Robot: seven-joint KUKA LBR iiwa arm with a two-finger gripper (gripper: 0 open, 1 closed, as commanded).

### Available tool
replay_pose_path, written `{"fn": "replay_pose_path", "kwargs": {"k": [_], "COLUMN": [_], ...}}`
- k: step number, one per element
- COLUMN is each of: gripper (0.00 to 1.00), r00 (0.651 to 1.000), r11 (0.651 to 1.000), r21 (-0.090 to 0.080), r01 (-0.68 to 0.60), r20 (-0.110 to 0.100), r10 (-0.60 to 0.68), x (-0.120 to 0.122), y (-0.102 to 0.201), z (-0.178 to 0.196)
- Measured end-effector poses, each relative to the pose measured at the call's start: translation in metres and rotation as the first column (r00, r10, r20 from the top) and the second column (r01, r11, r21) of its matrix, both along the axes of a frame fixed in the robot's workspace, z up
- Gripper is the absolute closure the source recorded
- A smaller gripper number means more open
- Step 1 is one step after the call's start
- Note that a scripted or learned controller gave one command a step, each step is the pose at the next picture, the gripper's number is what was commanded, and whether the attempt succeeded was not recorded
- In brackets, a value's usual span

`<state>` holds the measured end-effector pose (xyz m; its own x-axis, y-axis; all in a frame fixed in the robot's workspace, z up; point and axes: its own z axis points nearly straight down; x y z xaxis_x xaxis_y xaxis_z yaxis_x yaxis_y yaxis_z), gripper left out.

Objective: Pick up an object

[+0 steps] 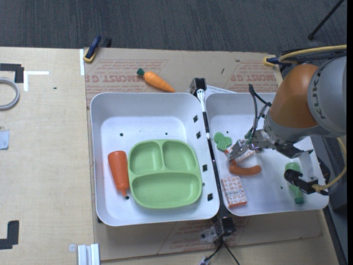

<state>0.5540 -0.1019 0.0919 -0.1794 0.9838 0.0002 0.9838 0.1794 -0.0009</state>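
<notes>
the likeliest target is the small sausage (pixel 246 170), a reddish-orange toy lying flat on the floor of the right bin (pixel 265 203), just below the end effector (pixel 241 149). it looks like light moulded plastic, stiff and smooth, so it should weigh almost nothing but may roll or squirt out of a pinch; a hold across its short width near the middle, with the fingers straddling it, seems safest. the end effector hangs low over the bin, tilted toward the divider, its tip just above the sausage's left end and beside a green leafy toy (pixel 222 141). whether it is open or closed cannot be told from this angle, and nothing can be made out in its hold. a small printed box (pixel 234 191) lies near the bin's front left corner, and a green bottle (pixel 296 184) sits toward the right side. the left bin (pixel 105 115) carries a green divided plate (pixel 164 173) and an orange cup (pixel 118 171); a carrot (pixel 156 80) lies on the counter (pixel 44 164) behind.
</notes>
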Motion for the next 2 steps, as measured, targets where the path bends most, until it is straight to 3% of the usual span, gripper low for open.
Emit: {"fn": "replay_pose_path", "kwargs": {"k": [1,2], "gripper": [1.00,1.00], "r00": [1.000,0.993], "r11": [1.000,0.993], "r21": [0.000,-0.001], "r01": [0.002,0.121], "r20": [0.001,0.002], "r10": [-0.002,-0.121], "x": [0.001,-0.040], "y": [0.000,0.034], "z": [0.010,0.115]}}
